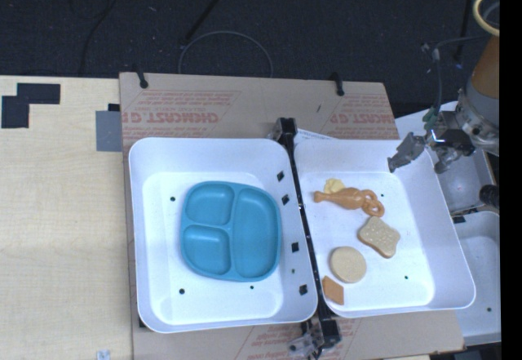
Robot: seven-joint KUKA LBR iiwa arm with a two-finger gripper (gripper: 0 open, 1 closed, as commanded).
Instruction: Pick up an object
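- The arm [488, 77] is seen at the frame's right edge as a rounded orange-brown section above a pale grey metal wrist
- Thin dark cables loop beside the wrist
- The gripper [424, 150] is a dark grey metal piece, angular, with small silver fittings where it joins the wrist
- Markings are too small to make out

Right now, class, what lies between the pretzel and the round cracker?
In the camera view, the toast slice sits roughly between the pretzel and the round cracker, slightly to the right.
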